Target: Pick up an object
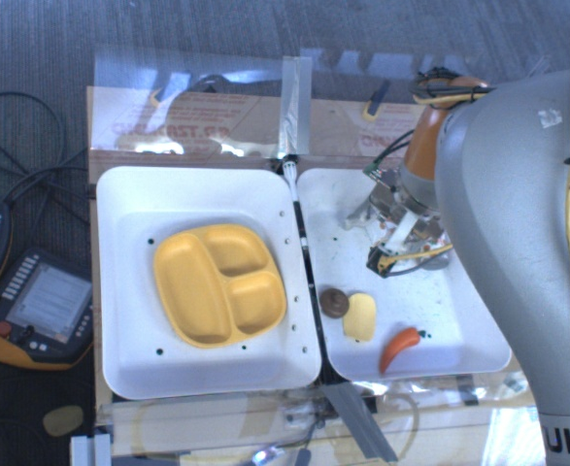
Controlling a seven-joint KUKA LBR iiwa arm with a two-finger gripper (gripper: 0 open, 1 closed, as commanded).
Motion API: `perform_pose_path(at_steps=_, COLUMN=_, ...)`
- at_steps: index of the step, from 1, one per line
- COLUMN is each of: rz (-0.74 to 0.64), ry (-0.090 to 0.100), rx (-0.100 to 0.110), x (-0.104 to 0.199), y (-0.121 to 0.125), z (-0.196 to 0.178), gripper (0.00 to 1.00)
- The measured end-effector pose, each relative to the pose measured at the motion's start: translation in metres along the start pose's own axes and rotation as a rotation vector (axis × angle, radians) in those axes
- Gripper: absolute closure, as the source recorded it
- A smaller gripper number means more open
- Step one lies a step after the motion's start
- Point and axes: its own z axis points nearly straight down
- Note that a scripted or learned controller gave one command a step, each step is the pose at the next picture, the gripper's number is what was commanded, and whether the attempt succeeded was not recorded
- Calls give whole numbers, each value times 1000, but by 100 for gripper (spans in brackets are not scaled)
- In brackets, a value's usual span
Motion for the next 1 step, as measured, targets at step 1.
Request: perform_pose_path(at_steps=1, rz=-2, ry=-5, rx=-3, x=0, y=1, z=-10, gripper=100)
